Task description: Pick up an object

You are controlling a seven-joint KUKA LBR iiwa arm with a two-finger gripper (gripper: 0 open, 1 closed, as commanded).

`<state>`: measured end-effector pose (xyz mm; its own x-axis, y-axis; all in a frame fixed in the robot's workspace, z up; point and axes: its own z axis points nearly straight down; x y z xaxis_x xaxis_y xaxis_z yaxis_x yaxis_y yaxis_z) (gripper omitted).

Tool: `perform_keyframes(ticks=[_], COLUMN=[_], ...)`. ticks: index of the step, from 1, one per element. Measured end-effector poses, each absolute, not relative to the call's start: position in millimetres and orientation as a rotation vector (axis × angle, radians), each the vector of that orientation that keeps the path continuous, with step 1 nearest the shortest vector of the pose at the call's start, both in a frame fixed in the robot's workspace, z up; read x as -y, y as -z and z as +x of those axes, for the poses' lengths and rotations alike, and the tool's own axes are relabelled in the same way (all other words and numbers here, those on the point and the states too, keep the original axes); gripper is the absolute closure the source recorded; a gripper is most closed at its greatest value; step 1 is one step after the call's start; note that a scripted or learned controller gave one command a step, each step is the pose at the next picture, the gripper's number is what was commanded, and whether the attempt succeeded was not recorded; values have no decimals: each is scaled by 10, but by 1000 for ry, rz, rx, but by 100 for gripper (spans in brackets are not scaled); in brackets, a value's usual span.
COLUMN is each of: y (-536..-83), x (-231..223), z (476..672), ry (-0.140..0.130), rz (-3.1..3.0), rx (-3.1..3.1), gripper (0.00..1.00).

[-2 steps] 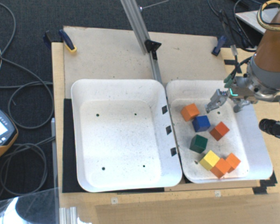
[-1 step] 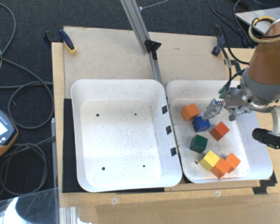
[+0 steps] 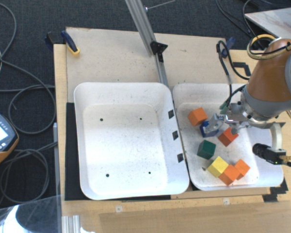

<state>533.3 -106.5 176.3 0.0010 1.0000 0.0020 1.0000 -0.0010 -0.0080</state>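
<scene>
One blue block [image 3: 206,128] directly under hand [image 3: 217,125]; grip state cannot tell.

Two blue clamps [image 3: 70,41] [image 3: 224,48] on bench's far edge; metal pole [image 3: 144,23] slanting up behind bins; handheld pendant [image 3: 0,136] and cables [image 3: 19,89] on dark carpet, left

The arm [image 3: 274,81] runs off the right edge. The gripper [image 3: 217,124] partly covers a blue block [image 3: 205,128], and whether it grips is unclear.
</scene>
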Motion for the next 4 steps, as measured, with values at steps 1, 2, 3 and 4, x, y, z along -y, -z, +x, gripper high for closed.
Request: perform_keyframes(ticks=[1,2,3,4], y=[-1304,-1443,-2074,-2086], x=[996,999,966,962], z=[5279,5302,5356,5361], ry=[-5,3,8,2], rz=[-2216,-2221,-2223,-2221], rx=[2216,2222,2228,2224], gripper=[0,100,100,100])
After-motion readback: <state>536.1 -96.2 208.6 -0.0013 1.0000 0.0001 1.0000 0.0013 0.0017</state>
